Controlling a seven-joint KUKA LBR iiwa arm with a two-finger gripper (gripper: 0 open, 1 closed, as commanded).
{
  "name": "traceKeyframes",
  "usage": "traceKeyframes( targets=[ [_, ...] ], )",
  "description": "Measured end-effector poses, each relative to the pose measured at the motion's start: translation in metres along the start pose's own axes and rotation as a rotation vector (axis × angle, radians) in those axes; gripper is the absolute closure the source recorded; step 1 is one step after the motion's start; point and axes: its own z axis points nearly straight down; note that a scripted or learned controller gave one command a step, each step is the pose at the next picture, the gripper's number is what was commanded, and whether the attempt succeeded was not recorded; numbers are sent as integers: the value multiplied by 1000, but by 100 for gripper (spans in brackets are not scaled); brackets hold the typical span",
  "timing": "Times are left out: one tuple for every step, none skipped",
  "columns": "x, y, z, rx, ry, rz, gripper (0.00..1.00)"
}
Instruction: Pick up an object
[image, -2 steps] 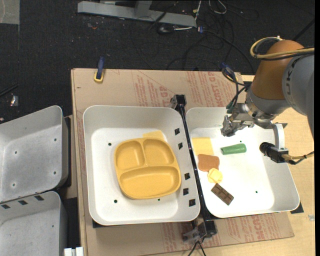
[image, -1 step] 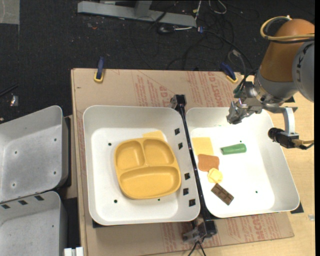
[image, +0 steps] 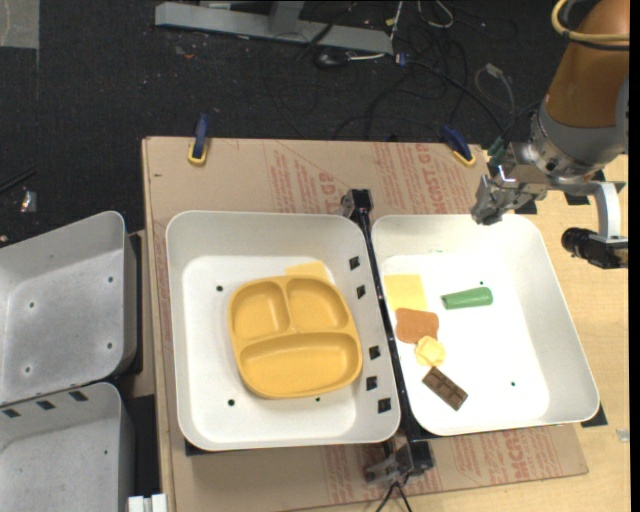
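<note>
Grey two-finger gripper (image: 487, 212) over right white bin's (image: 560, 330) far edge; open/closed state unclear. Green plastic cylinder (image: 467, 298) nr bin centre, untouched.

– What is seen in the left bin (image: 190, 330)?
– A yellow divided plate (image: 296, 336) is seen lying flat, with a pale yellow piece (image: 310, 270) tucked just behind it.

– And in the right bin (image: 540, 330)?
– A pale yellow slice (image: 405, 292), an orange-brown piece (image: 417, 324), a small yellow lump (image: 430, 351) and a dark brown bar (image: 445, 388) are lined up near its left wall; a green piece (image: 467, 298) is set apart.

– The gripper (image: 489, 210)?
– It is held over the right bin's far rim.
</note>
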Motion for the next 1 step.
traceKeyframes(
  targets=[
    [57, -15, 5, 9, 3, -4, 100]
  ],
)
